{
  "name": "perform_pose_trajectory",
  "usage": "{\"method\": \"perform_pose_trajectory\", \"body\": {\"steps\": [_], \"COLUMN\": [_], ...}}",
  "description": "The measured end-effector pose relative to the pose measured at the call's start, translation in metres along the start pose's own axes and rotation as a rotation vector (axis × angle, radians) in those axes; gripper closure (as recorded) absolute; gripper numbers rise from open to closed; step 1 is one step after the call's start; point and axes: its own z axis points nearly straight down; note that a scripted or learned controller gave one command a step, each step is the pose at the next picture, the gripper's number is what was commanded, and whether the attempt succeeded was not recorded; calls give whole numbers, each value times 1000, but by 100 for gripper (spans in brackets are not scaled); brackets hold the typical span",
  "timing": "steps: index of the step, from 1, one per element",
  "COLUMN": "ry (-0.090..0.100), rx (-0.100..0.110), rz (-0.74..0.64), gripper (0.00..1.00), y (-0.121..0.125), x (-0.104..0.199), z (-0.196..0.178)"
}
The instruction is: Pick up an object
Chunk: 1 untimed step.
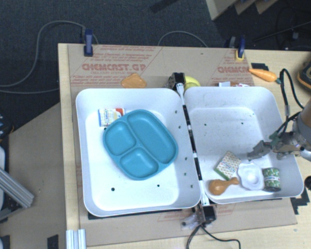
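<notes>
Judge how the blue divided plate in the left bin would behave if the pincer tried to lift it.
The blue plate looks like stiff moulded plastic, so it probably would not flop. It is wide and lies flat on the left bin, so a rim grab would likely tilt it. Its smooth surface may slip. It seems light for its size.

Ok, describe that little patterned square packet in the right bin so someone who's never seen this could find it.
Look in the right bin, toward its near edge, where a few small things cluster. The packet is the flat square one at the cluster's left, tilted like a diamond, just above the tan wooden spoon. It alone has a speckled green-and-white print; its neighbours are a white cup and a green-banded roll.
</notes>
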Motion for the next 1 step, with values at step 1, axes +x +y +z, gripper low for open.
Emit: {"method": "perform_pose_trajectory", "body": {"steps": [1], "ry": [5], "rx": [5], "rz": [-10], "gripper": [0], "y": [36], "x": [56], "z": [62]}}
